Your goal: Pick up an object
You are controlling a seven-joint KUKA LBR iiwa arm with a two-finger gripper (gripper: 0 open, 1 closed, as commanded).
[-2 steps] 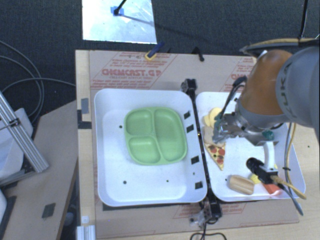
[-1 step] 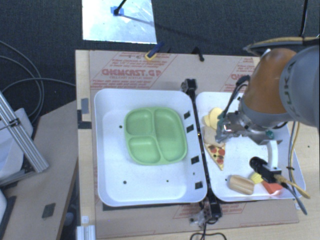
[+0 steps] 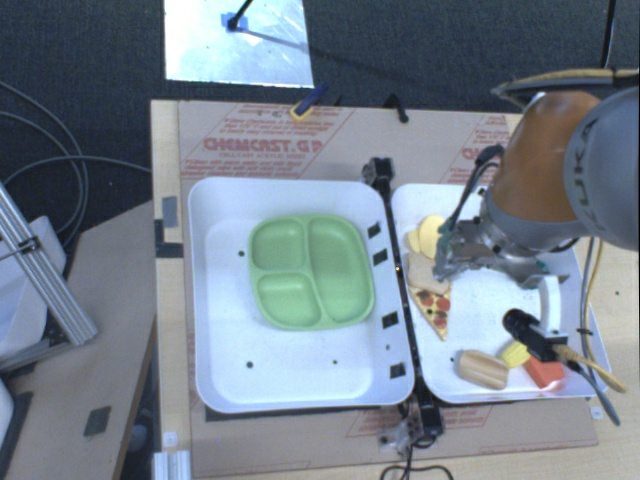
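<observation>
The yellow toy (image 3: pixel 429 234) sits in the right bin (image 3: pixel 478 388), just beside our gripper (image 3: pixel 443 265). We hang low over it, near the pizza slice (image 3: pixel 434 309), likely to grab; grip state we cannot tell.

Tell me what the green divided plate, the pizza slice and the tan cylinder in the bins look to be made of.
Green divided plate: likely moulded plastic, with an even pale colour, a soft sheen and rounded compartment walls.
Pizza slice: probably a plastic or rubber toy, flat, with printed-looking red toppings; the look leaves it open.
Tan cylinder: possibly wood, matte tan with a lighter end face, though painted plastic is possible.
</observation>
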